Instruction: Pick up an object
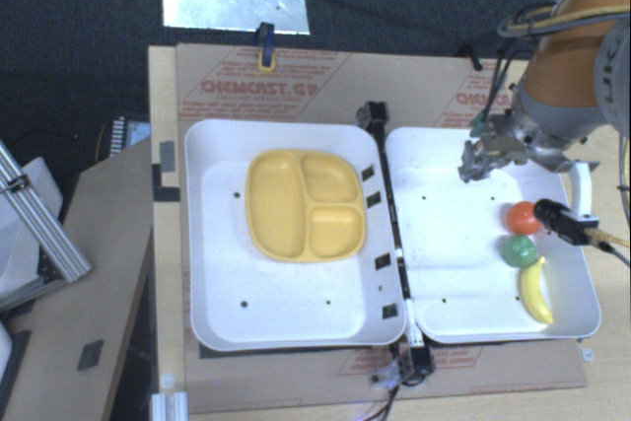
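- The gripper [477,163] hangs over the far part of the right bin [444,315], pointing down at the bare white floor; the picture is too blurred there to tell whether it is wide or narrow.
- The grey arm [572,64] with its orange band rises behind the gripper, toward the view's upper right.
- An orange-red ball [522,217] lies in the same bin, near the gripper, below it and to its right in the view, apart from it.
- A green round piece [519,251] sits just below the ball, touching it or nearly so, farther from the gripper.
- A yellow banana [535,293] lies farthest from the gripper of the three, just under the green piece, close to the bin's near right corner and running roughly lengthwise toward the near rim.
- A yellow plate [301,205] with three compartments rests flat in the left bin [212,311], well apart from the gripper, to its left in the view, beyond the seam between the two bins.
- Both bins stand on a pale board [296,79] with red lettering, which shows behind the gripper along the far edge.
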`<state>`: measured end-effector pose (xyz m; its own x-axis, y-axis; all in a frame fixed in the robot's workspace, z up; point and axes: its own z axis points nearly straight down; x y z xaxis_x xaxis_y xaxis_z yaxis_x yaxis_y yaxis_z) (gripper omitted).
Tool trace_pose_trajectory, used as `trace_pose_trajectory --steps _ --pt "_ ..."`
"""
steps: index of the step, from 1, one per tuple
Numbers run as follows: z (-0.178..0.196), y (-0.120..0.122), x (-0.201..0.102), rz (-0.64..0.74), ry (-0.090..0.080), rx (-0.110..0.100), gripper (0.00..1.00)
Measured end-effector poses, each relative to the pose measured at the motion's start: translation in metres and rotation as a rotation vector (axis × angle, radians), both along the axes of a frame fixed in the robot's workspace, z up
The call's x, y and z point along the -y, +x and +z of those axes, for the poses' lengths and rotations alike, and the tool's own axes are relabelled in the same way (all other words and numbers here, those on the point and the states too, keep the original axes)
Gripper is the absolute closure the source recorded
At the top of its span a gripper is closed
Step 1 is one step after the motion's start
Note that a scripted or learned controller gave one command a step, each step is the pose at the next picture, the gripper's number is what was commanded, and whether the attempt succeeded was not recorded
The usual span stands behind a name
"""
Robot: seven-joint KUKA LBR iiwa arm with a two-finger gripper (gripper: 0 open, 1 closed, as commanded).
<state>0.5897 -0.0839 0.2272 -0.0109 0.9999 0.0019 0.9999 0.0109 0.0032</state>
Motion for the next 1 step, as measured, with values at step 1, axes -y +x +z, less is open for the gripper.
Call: trace_pose_trajectory --steps 1 --pt "0.009 0.0043 -0.0547 0.0 0.0 -0.001 1.0"
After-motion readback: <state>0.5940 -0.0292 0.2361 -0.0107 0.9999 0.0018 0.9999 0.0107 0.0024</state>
